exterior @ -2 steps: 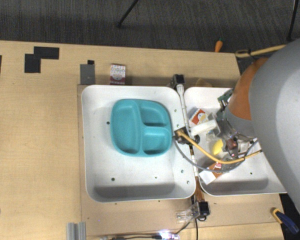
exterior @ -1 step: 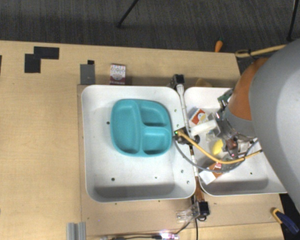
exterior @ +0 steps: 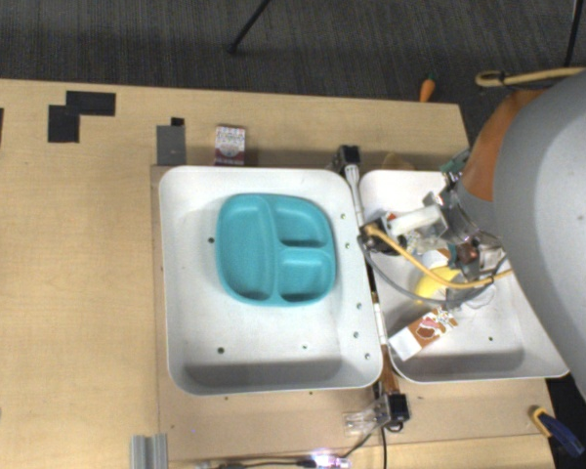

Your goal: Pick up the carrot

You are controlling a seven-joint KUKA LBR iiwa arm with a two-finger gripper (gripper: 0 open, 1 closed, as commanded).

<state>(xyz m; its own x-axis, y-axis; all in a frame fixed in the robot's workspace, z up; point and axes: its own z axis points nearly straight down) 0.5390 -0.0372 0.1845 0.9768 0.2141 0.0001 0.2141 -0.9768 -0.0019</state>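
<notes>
My gripper is low inside the right bin, near its middle, with cables looped around the wrist. Right under it, on its left side, lies a yellow item that is partly covered by the gripper. A small white piece with a brown-orange patch lies on the bin floor in front of the gripper, apart from it. I cannot make out a clear carrot shape; the arm hides much of the bin's right half.
The left bin holds a teal divided plate. A narrow ridge separates the two bins. The grey arm with its orange band covers the right bin's far right. A small orange thing sits at the bench's far edge.
</notes>
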